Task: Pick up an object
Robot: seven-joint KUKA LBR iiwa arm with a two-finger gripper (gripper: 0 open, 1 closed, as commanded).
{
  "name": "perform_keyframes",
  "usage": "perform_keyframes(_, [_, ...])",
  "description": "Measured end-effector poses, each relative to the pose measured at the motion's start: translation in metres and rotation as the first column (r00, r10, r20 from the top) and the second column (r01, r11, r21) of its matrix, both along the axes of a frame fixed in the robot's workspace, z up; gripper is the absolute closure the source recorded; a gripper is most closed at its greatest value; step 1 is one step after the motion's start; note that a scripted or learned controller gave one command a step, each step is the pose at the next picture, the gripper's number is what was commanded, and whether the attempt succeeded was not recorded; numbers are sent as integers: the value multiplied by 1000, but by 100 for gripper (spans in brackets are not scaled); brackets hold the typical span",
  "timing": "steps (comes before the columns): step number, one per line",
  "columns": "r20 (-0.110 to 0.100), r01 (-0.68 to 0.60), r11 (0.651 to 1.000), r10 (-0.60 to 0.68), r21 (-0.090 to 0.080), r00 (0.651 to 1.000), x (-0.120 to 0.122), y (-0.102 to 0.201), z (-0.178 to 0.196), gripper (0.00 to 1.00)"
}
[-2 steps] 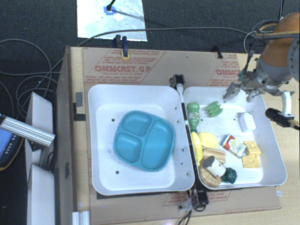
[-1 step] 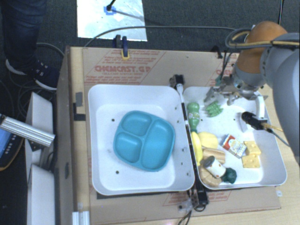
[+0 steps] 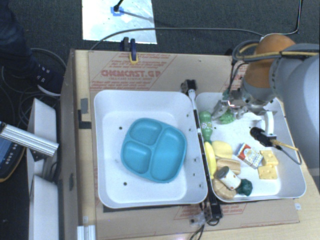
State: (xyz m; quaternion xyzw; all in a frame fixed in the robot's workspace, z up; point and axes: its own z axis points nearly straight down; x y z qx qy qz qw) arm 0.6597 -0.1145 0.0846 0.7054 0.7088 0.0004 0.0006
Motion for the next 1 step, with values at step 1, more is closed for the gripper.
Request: perform_keyframes(1, [3,-2,1000,2,-1,1000,1,0,12,100])
